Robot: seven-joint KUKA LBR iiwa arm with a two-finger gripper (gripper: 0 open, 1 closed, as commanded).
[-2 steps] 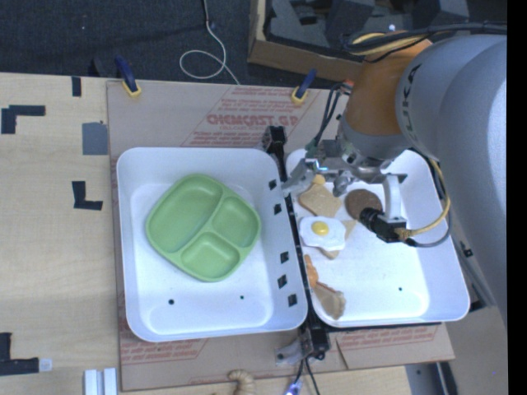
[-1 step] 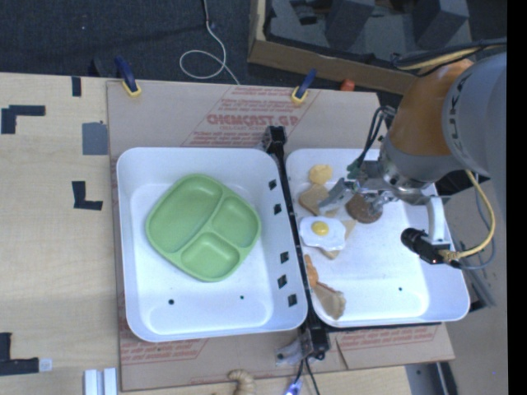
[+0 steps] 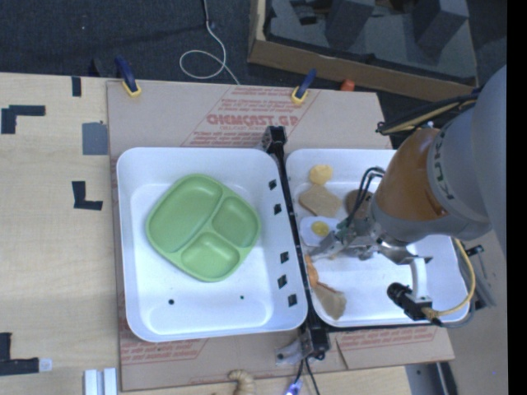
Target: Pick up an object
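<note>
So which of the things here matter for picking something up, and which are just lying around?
For the job: gripper, yellow piece, tan block, tan wedge, all in the right bin.
Lying about: green divided plate in the left bin, blue clamps.

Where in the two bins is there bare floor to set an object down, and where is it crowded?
Left bin: bare floor below the green divided plate, along the near wall. Right bin: crowded along its left side, by the yellow piece, tan pieces and the end effector.
</note>
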